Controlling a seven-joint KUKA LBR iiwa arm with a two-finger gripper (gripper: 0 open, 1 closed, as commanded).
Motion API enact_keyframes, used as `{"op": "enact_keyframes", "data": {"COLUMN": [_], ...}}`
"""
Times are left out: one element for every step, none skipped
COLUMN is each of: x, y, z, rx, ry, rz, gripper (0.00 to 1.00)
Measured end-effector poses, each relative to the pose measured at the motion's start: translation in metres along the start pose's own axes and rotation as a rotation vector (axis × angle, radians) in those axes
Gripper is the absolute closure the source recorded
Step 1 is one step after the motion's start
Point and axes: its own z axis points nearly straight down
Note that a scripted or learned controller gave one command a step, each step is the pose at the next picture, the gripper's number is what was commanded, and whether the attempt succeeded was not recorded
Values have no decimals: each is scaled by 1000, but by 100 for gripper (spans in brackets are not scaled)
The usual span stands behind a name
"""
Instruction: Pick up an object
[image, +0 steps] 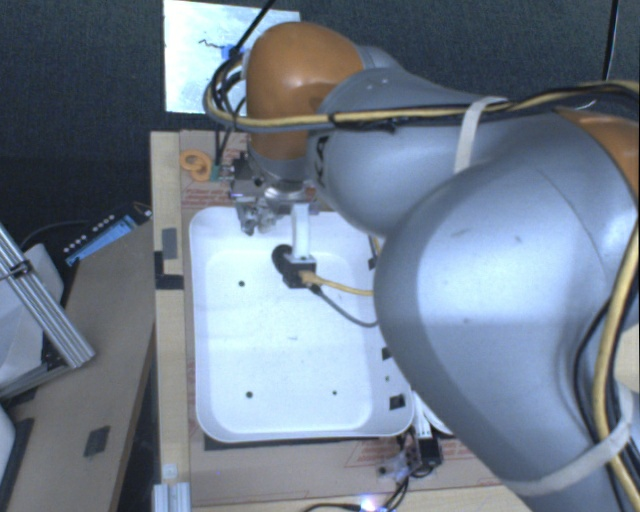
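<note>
The bin (250, 400) sits on the table (170, 330). The arm (480, 250) reaches in from the right above it, and the hand (262, 222) hangs over the bin's far edge. A cable (345, 305) runs rightward over the bin floor.

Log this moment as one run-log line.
arm: reaching over left bin | gripper: near bin's far edge, fingers unclear | held object: none seen | orange ring: outside bin, on bench
</note>
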Motion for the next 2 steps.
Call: {"op": "enact_keyframes", "data": {"x": [-28, 1], "y": [1, 0], "z": [-33, -19], "rx": [-2, 1], "ry": [0, 0], "rz": [6, 0], "gripper": [100, 100]}}
